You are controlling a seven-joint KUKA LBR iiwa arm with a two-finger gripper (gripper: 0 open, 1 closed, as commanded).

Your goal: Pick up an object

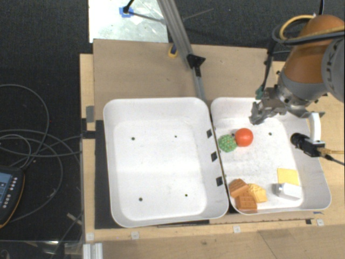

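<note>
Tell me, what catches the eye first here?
Probably the bulky grey-and-orange arm reaching in from the right, its gripper poised above the right bin. Just below it sit a bright red ball and a green ball side by side, vivid against the white.

Smooth white plastic bins [161, 109] sit on a matt brown board bench [140, 69], beside dark carpet [43, 36].

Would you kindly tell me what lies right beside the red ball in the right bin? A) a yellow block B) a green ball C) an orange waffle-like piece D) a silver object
B: the green ball sits against the red ball, on its left side in the camera view.
</note>
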